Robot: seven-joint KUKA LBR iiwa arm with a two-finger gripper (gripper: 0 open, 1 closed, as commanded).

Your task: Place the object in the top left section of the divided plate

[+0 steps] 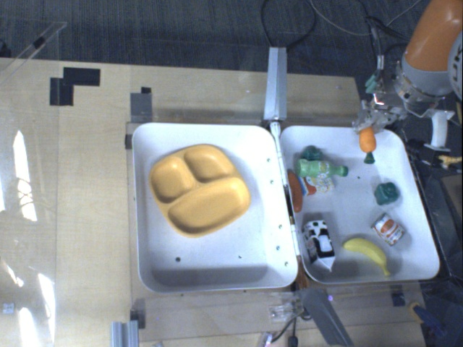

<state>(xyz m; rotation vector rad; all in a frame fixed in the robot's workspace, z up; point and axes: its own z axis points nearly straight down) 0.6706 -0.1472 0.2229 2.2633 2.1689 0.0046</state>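
A small orange carrot [367, 141] with a green tip hangs over the far right corner of the right bin [423, 215]. My gripper [370, 123] is directly above it, shut on its upper end. The yellow divided plate [199, 190] lies in the left bin [217, 266], rotated a little. It has two small sections on its far side and one large section nearer the front. The plate lies well to the left of the gripper, past the divider between the bins.
The right bin also holds a green bottle [320, 169], a dark green piece [312, 152], a teal lump [387, 192], a small can [388, 229], a banana [367, 254], a black-and-white carton [318, 243] and a reddish sausage [294, 190]. Cables [289, 20] loop behind the bins.
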